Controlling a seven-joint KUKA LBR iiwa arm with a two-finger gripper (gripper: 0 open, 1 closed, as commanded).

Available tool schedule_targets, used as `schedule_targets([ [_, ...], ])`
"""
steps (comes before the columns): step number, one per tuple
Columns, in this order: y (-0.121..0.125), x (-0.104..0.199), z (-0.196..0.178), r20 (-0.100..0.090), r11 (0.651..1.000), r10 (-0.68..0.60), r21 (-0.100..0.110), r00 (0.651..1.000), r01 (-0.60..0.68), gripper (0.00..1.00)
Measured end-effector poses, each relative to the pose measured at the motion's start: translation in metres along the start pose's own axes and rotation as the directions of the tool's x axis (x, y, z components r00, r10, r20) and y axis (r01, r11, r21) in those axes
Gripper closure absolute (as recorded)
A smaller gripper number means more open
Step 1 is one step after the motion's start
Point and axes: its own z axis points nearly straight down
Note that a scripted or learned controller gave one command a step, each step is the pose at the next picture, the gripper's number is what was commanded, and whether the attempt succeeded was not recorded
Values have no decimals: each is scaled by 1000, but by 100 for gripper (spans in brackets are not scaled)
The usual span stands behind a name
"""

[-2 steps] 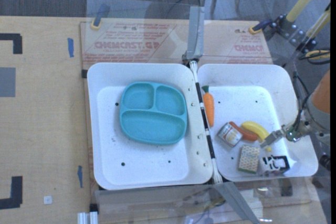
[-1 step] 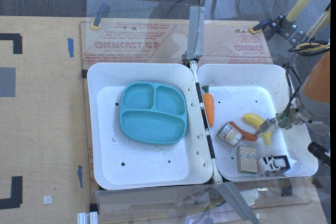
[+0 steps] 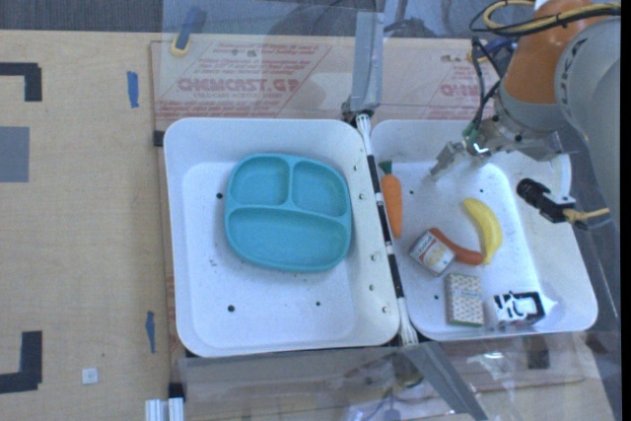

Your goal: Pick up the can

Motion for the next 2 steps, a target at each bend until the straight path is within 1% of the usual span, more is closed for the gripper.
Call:
schedule_targets([
  [1,-23,72,-2,-1,970,242,-4,970,-242,0],
  [2,-4,-13,0,0,988,153,-2,988,-153,0],
])
